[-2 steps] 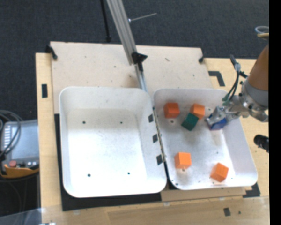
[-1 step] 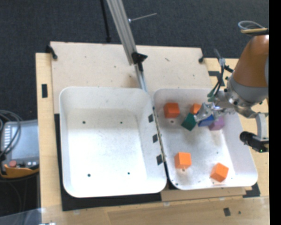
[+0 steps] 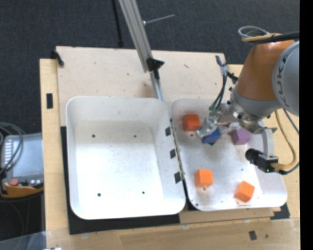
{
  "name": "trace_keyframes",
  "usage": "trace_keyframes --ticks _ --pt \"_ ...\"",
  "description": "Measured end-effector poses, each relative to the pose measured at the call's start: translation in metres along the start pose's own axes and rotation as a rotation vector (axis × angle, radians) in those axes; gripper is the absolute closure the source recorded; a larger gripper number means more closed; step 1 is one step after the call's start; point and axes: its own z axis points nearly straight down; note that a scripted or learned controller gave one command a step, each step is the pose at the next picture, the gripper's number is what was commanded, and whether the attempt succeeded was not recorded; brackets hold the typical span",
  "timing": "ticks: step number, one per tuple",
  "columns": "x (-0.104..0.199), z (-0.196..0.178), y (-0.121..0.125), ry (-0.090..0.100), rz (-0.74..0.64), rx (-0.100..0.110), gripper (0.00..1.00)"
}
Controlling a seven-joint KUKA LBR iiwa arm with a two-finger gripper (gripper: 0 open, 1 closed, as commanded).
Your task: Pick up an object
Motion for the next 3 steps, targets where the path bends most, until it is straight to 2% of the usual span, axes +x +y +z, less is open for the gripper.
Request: trace_keyframes --ticks 1,3 --pt "0.054 0.007 0.005 0.000 0.000 0.002 1.00" --pt "0.177 -0.005 0.010 0.001 -0.002 0.000 1.00"
